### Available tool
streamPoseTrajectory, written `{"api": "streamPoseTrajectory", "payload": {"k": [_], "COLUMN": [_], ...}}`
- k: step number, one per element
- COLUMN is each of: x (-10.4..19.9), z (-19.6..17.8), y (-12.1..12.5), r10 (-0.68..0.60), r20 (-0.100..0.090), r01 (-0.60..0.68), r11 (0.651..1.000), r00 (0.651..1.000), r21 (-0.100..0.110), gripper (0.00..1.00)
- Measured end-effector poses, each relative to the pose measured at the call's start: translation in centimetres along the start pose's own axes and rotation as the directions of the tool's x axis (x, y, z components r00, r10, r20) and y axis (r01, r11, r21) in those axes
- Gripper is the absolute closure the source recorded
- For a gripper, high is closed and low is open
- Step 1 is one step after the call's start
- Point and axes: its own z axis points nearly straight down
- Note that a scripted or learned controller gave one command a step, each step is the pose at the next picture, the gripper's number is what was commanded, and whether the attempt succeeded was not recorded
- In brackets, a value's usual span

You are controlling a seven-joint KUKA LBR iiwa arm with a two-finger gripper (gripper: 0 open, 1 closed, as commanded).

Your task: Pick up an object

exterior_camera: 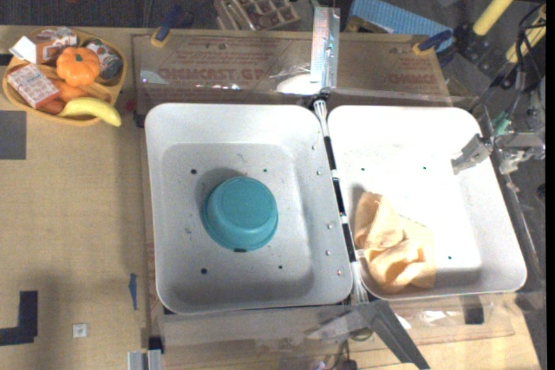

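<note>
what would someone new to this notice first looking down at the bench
A teal bowl, upside down, sits alone in the middle of the left bin. In the right bin a crumpled pale orange cloth lies against the near left corner. At the bench's far left corner a basket holds a small pumpkin and a banana.

The left bin (173, 134) has open floor all around the teal bowl (241, 213) at its middle. In the right bin (408, 130), the crumpled cloth (392, 243) blocks the near-left corner; the far half is free.
</note>
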Motion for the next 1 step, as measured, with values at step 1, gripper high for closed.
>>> {"api": "streamPoseTrajectory", "payload": {"k": [1], "x": [9.91], "z": [9.58], "y": [-1.87], "r10": [0.025], "r20": [0.0], "r01": [-0.025], "r11": [1.0], "r00": [1.0], "r21": [0.0], "gripper": [0.0]}}
